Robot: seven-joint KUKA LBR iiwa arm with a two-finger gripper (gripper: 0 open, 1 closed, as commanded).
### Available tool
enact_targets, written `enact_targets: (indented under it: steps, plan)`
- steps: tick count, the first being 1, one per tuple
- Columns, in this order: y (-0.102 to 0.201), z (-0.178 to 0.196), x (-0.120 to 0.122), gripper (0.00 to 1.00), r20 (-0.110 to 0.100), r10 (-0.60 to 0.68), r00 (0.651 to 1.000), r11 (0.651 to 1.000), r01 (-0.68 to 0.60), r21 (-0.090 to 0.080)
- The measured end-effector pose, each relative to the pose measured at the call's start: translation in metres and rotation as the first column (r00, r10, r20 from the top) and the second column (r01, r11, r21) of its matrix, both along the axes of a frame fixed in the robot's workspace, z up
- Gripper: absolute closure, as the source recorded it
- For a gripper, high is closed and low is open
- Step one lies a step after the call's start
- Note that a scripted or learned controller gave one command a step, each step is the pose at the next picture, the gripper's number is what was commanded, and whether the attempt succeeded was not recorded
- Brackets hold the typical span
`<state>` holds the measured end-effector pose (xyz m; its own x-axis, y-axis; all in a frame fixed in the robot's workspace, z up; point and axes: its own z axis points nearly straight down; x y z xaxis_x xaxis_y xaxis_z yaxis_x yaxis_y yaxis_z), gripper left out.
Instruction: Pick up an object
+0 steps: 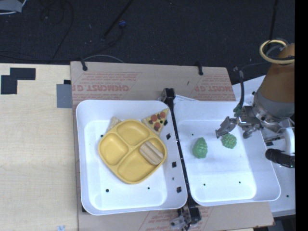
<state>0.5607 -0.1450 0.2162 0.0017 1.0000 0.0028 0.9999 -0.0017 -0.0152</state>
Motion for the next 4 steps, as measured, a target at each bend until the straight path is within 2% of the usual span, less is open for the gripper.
enact_targets:
  steps: [1,2,3,4]
  plan:
    - [0.0,0.006,0.003,0.0,0.012,0.002,1.0,1.0,-0.002,-0.002]
    - [0.002,-0.056,-0.005,0.0,0.006,0.001,1.0,1.0,-0.001,-0.001]
    - [0.002,-0.097,0.003,0.0,0.026,-0.001,1.0,1.0,0.001,-0.007]
    - [0.002,-0.106,0.009,0.0,0.039,0.001,0.999,1.0,-0.001,-0.007]
